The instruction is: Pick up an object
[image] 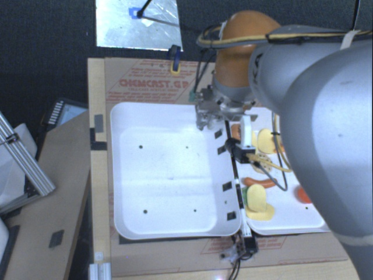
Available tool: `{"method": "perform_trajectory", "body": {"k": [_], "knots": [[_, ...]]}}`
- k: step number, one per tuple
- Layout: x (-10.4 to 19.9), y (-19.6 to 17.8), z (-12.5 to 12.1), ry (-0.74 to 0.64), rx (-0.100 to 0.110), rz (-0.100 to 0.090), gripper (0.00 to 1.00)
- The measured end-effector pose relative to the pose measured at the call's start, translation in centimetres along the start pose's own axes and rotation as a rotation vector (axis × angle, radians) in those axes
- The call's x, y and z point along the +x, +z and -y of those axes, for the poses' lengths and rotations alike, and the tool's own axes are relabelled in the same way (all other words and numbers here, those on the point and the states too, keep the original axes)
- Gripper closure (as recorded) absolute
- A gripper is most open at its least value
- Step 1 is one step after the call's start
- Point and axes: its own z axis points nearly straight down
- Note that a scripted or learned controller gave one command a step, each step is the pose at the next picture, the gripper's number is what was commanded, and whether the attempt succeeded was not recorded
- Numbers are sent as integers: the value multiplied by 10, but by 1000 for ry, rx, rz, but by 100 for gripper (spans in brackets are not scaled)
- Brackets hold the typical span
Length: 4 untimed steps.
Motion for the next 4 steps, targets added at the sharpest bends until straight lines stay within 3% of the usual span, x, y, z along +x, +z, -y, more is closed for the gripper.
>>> {"method": "perform_trajectory", "body": {"k": [1, 2, 3, 4], "knots": [[28, 1, 23, 1, 1, 0, 100], [81, -3, 15, -2, -3, -3, 100], [105, -19, 9, 1, -3, -2, 100], [142, -74, -6, 0, -7, -3, 100]]}}
